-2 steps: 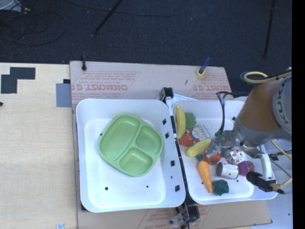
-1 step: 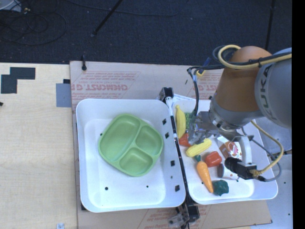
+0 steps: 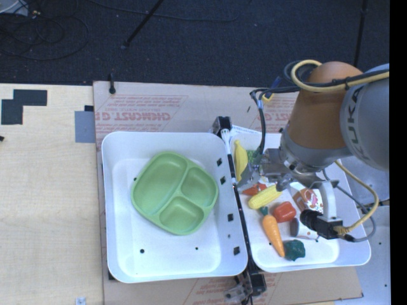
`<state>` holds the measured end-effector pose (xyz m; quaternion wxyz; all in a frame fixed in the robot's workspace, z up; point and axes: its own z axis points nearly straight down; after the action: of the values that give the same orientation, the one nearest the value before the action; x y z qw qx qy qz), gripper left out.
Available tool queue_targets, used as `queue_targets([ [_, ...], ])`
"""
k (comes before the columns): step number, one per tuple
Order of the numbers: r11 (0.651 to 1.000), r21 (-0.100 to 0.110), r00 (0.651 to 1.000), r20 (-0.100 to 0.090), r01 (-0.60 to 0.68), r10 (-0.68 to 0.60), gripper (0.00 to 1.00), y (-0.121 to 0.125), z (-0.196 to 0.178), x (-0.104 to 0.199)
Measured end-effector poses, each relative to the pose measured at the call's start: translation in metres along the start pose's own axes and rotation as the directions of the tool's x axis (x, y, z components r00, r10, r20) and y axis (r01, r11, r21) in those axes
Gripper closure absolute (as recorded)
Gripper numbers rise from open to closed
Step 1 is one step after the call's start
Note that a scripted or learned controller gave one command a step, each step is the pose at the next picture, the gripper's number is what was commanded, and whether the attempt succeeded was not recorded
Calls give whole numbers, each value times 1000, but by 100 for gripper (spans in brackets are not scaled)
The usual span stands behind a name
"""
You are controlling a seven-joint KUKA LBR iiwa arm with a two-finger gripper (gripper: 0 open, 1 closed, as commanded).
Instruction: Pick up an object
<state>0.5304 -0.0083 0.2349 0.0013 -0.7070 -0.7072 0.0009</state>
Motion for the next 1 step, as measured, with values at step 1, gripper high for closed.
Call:
queue_targets([
  [1, 1000, 1, 1000, 0, -2, 2, 0, -30, 5, -65],
])
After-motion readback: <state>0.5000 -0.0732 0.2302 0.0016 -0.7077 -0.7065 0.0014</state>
